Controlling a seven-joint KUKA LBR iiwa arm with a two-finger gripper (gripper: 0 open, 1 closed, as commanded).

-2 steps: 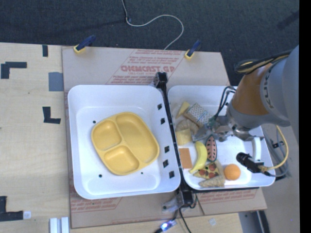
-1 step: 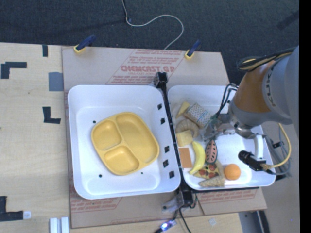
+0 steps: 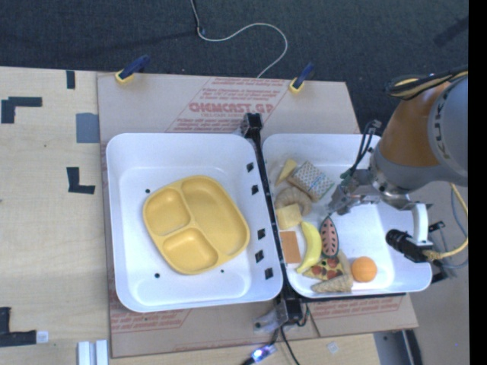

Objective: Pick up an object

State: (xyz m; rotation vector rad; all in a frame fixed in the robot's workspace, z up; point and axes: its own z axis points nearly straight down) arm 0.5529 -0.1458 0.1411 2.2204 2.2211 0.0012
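- Fingers of the gripper [image 3: 340, 201] are too dark and small to read from where I stand; I cannot tell whether they are spread or pressed together, and nothing shows between them.
- It hangs over the right bin [image 3: 396, 284], just right of the food pile.
- Closest to it are a watermelon slice [image 3: 329, 239] and a grey checkered block [image 3: 312, 179].
- A banana [image 3: 310, 246] lies beside the watermelon, and an orange [image 3: 364, 269] sits apart near the front wall.
- Over in the left bin [image 3: 129, 166] rests a yellow divided plate [image 3: 195, 223].
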